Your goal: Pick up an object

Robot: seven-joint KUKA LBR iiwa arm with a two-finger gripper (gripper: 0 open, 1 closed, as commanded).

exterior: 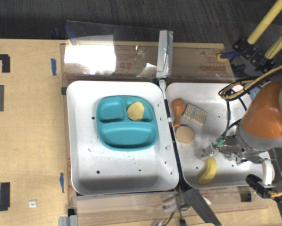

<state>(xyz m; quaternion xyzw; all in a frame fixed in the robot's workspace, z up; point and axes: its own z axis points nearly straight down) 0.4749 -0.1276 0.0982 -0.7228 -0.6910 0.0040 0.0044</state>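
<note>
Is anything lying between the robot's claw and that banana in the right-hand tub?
Nothing visible. The gripper sits low in the right bin, just above the banana, with bare bin floor between them. The tan ball lies off to the camera's left, clear of that gap.

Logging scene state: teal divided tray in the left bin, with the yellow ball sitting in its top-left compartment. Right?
Not quite. The camera view shows the teal divided tray in the left bin, but the yellow ball sits in its top-right compartment, not the top-left.
</note>
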